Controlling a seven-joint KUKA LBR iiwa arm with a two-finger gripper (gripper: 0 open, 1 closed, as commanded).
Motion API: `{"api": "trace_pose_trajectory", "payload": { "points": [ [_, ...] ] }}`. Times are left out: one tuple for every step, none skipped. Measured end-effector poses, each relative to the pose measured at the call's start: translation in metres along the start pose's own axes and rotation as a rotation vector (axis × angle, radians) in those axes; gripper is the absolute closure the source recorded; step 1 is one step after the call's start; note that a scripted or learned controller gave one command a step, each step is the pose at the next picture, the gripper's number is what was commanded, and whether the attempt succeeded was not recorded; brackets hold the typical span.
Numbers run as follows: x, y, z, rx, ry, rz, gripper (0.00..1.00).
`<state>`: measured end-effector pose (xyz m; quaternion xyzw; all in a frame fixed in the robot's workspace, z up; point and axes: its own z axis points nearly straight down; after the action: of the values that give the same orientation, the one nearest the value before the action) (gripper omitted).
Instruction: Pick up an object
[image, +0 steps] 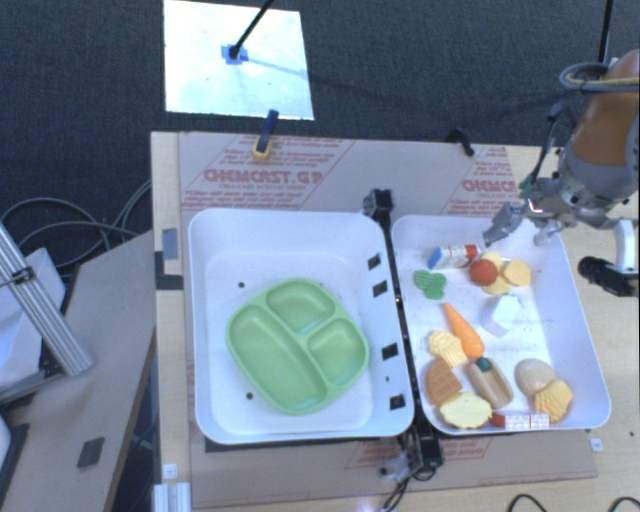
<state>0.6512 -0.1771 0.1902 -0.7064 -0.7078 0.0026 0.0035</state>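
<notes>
The right bin (585, 330) holds several toy foods: a red tomato (484, 270), a yellow piece (517, 273), a small tube with a blue end (452, 257), a green sprig (431, 285), an orange carrot (463, 329), a white block (500, 313), and breads and pastries near the front. My gripper (524, 228) hangs over the bin's far right corner, just behind the tomato. Its fingers (502, 223) are spread open with nothing between them.
The left bin (215, 250) holds a green divided plate (297, 345). A black divider (388, 290) runs between the bins. Cables lie at the left of the bench, and a metal rail (40, 310) stands there. A white sheet (238, 60) lies beyond the bench.
</notes>
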Motion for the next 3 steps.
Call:
{"api": "trace_pose_trajectory", "payload": {
  "points": [
    [0.0,0.003,-0.006,-0.01,-0.002,-0.002,0.0],
    [-0.006,-0.003,0.041,-0.008,-0.002,0.001,0.0],
    [-0.006,0.0,0.081,-0.008,-0.002,-0.003,0.0]
  ]
}}
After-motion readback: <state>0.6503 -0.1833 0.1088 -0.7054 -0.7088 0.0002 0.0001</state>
